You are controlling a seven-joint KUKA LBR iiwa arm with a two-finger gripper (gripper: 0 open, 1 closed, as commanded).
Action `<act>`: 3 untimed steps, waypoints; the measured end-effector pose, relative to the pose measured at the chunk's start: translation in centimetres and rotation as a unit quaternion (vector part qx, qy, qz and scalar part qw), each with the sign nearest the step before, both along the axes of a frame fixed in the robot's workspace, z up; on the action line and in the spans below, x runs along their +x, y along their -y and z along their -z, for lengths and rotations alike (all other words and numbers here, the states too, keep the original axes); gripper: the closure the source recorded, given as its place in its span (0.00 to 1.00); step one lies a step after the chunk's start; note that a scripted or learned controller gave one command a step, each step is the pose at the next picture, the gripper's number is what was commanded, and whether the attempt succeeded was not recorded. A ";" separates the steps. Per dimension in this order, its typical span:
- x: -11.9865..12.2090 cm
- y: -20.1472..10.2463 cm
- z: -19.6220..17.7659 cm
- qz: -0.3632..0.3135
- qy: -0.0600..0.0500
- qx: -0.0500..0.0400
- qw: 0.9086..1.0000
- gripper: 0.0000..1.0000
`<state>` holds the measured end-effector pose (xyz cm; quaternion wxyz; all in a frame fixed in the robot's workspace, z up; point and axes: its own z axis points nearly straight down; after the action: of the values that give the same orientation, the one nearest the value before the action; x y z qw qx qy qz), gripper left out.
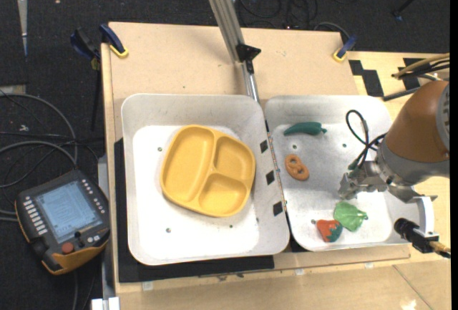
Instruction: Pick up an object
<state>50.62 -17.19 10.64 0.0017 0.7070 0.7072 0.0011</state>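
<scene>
The gripper point(352, 187) sits at the right of the frame, over the right bin point(372, 112), just above a green leaf-shaped toy point(350, 216). Finger state cannot be determined. An orange-red toy point(328, 230) touches the leaf's lower left. A pretzel point(297, 167) lies near bin centre; a green pepper point(304, 129) lies above it. The left bin point(143, 158) contains a yellow divided plate point(207, 170).

A grey robot arm with an orange band reaches in from the right, its gripper point(352, 185) pointing down.
</scene>
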 end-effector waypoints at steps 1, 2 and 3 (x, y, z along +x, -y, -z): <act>-0.4 -0.1 -6.2 -0.001 0.001 -0.001 1.000 1.00; -1.0 0.4 -11.0 -0.001 0.001 -0.001 1.000 1.00; -0.9 0.5 -14.1 -0.001 0.000 -0.001 1.000 1.00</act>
<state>49.73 -17.64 24.72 0.0025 0.7062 0.7080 0.0009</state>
